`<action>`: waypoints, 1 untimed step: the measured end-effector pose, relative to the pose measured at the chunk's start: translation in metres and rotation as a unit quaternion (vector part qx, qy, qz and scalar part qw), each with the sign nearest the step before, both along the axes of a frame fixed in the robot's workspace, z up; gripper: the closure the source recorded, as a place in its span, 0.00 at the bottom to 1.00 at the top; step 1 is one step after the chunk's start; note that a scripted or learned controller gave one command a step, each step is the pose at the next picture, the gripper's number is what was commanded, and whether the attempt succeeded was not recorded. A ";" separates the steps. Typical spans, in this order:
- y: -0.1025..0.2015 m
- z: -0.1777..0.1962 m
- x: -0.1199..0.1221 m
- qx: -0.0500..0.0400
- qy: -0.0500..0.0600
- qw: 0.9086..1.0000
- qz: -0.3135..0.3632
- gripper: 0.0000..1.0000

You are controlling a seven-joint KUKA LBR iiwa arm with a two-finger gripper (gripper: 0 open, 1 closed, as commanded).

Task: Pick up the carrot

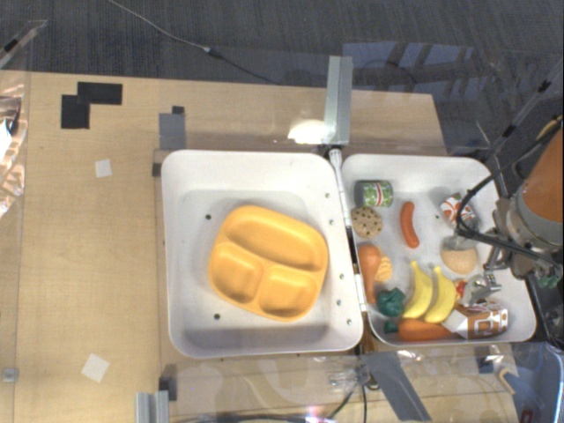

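The gripper (490, 282) hangs low over the right side of the right-hand shallow white bin (423, 167), and its metal fingertips are too small and cluttered to tell whether they are spread or pressed together; nothing shows plainly between them. Just below it lies a white and orange can on its side (480, 322), and just left of it a pale round bun-like piece (459, 259). Above the gripper the grey wrist with its orange band (545, 183) enters from the right, with black cables looping across the bin's edge.

The orange carrot with a dark green leafy top (414, 327) lies on its side along the near wall of the right bin, its green end pointing left. It touches the lower end of the yellow bunch of bananas (429, 293) and sits well left of the gripper.

Farther left in that bin are an orange round fruit (369, 259), a brown speckled cookie (367, 222), a green-labelled tin (374, 193) and a red sausage (409, 224). A small red and white object (451, 208) rests near the far right.

The left-hand white bin (189, 263) holds a yellow compartment tray (269, 261), tilted. Both bins sit on a light wooden bench (88, 263).
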State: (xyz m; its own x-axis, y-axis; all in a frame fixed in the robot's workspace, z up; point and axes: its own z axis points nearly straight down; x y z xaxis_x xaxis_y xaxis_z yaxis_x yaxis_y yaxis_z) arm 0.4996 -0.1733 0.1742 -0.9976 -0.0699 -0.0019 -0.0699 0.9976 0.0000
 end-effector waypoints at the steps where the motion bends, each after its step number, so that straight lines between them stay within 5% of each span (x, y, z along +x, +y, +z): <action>1: -0.004 -0.010 0.023 -0.002 -0.004 0.963 0.269 0.00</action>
